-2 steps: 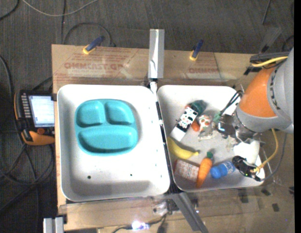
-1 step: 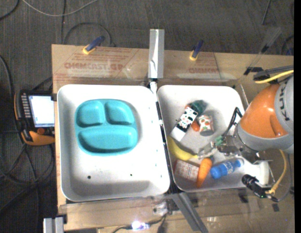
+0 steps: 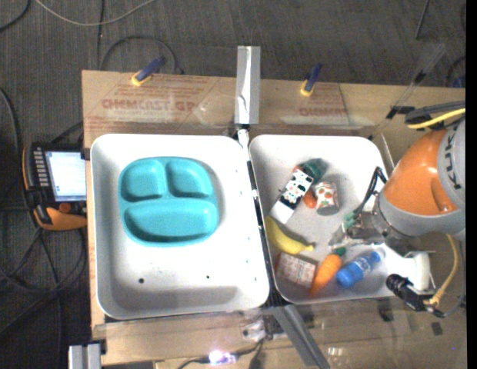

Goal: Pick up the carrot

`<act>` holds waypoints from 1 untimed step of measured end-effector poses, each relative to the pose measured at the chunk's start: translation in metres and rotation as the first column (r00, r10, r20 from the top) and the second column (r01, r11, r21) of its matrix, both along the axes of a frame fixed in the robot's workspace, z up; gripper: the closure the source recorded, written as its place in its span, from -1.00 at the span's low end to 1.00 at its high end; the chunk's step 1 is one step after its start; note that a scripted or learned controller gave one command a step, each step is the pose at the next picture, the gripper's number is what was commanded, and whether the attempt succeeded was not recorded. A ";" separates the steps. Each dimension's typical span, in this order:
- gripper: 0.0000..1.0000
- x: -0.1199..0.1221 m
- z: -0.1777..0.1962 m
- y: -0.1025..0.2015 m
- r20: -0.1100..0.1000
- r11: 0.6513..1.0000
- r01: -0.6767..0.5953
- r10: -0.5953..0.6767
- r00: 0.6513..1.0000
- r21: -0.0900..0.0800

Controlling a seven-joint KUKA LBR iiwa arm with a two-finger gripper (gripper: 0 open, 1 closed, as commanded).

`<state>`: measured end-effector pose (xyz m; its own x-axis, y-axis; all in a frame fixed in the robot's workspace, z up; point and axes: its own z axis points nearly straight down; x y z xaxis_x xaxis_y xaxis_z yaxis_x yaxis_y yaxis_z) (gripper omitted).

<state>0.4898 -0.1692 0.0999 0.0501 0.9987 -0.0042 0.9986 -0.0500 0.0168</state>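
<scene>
While the gripper (image 3: 354, 229), its state beyond telling, hangs just above the carrot (image 3: 325, 272), the approach step seems underway; next, descend.

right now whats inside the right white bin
An orange carrot, yellow banana, blue plastic bottle, brown packet and small packaged items. The grey arm covers the bin's right edge.

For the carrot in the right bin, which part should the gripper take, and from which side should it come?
Probably the thick upper end of the carrot, taken from above with the fingers across its width. It lies flat and slanted, squeezed between the blue bottle and the brown packet, with the banana nearby. The gripper is just above it.
</scene>
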 end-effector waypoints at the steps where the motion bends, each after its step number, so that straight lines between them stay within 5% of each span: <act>1: 1.00 -0.007 -0.003 0.044 -0.022 0.989 0.149 -0.149 0.989 0.006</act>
